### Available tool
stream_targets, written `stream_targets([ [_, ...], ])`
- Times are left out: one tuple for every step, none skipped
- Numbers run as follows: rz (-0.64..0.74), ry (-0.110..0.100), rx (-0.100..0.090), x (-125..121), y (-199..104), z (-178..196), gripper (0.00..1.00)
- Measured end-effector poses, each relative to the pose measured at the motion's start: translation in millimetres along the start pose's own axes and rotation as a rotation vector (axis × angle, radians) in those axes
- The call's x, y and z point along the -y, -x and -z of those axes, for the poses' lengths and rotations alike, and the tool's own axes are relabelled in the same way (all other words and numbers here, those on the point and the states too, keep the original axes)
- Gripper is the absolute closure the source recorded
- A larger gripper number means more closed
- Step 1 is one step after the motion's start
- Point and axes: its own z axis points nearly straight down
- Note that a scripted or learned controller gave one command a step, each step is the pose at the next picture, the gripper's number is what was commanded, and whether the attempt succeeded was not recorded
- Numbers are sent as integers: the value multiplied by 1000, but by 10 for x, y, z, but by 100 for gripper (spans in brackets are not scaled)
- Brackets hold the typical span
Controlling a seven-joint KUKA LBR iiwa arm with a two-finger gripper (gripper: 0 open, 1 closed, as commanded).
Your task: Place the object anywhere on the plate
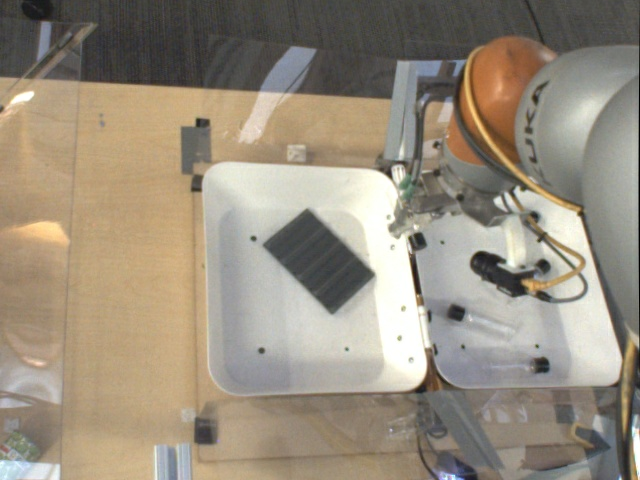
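Note:
A dark grey ridged plate (318, 260) lies tilted in the middle of the left white bin (240, 368). My gripper (406, 216) hangs over the seam between the two bins, just right of the plate's far corner and apart from it. Its tip is small and partly hidden by the wrist. A clear tube with a black cap (478, 319) lies in the right bin (590, 368), below the gripper. A second clear tube with a black end (522, 366) rests near that bin's front edge.
The grey arm with its orange band (500, 78) covers the far right of the right bin. A metal post (402, 118) stands behind the bins' seam. A small black clamp (197, 148) sits on the bench at the left bin's far left corner.

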Motion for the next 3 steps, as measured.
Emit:
stream_targets([
  [58, 0, 0, -9, -173, -3, 100],
  [141, 0, 0, -89, -110, -1, 100],
  [13, -1, 0, -173, 76, -4, 100],
])
